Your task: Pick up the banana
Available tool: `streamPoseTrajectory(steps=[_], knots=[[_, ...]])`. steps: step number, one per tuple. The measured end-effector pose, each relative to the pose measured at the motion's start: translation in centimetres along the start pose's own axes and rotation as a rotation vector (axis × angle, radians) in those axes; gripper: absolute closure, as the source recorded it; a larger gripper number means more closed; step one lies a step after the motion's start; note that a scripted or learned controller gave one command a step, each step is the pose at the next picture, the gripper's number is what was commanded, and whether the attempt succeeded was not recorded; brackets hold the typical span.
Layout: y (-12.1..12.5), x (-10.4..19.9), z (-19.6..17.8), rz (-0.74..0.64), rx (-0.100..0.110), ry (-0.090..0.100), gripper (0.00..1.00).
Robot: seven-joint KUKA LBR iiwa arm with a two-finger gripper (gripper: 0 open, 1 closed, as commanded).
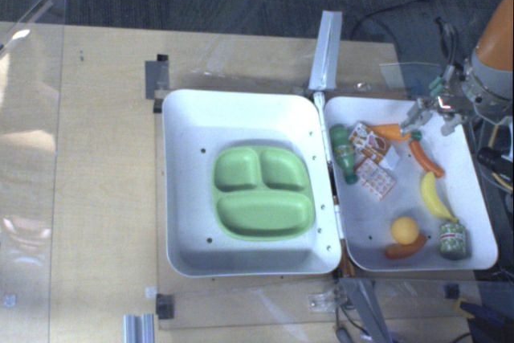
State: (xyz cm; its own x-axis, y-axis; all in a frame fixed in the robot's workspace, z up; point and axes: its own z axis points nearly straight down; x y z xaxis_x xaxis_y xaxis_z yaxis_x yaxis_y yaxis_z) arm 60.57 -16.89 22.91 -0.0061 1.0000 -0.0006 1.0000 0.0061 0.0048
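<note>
Down at the near edge of the right bin (474, 253) sit a sausage (404, 249) and an orange (405, 230); the banana (434, 197) lies just behind them, well apart from the gripper (431, 110), which hangs over the far corner, holding nothing. A carrot (426, 157) lies between them.

The grey arm with the orange band (494, 52) is cut off by the right edge. Its claw (431, 110) is too small and blurred to read. The brown sausage-shaped item (404, 250) lies partly hidden under the round orange fruit (405, 230). The printed packet (373, 161) is illegible.
</note>
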Motion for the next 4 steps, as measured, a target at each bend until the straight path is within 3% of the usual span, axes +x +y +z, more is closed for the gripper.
streamPoseTrajectory(steps=[1, 2, 3, 4], knots=[[-2.9, -3.7, 13.5, -0.066, -0.003, -0.001, 0.0], [-9.2, -3.7, 13.9, -0.065, -0.008, -0.003, 0.0], [-8.8, -3.8, 12.5, -0.067, -0.02, -0.009, 1.0], [-3.2, 2.0, 4.3, 0.119, -0.002, -0.001, 1.0]])
